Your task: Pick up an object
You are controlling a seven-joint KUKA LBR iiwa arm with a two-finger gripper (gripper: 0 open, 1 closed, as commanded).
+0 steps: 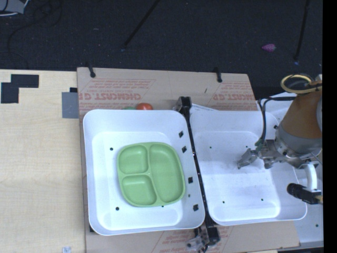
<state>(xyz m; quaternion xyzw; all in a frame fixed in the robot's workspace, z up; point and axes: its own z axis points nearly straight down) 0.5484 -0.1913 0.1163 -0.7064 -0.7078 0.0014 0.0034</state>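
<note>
Green three-compartment plate lying flat in the left bin, filling most of its floor. Taken as landmark for everything else. Just right of the plate, past the black clips joining the two rims, the right bin, its floor showing bare white. Above that bin's right half, well right of the plate, the gripper, hanging low on the grey arm with the orange band, tips aimed back toward the plate. Whether open or closed: cannot tell at this size, and nothing visible at the tips. Behind the plate, beyond the left bin's far rim, a small red-orange object resting on the cardboard sheet spread over the counter; a trace of green beside it, too small to name.

Progress, judged: pick not yet made. Plate untouched and far from the gripper, nothing lifted. Left to do, apparently: travel across to the plate, descend, close, raise.
</note>
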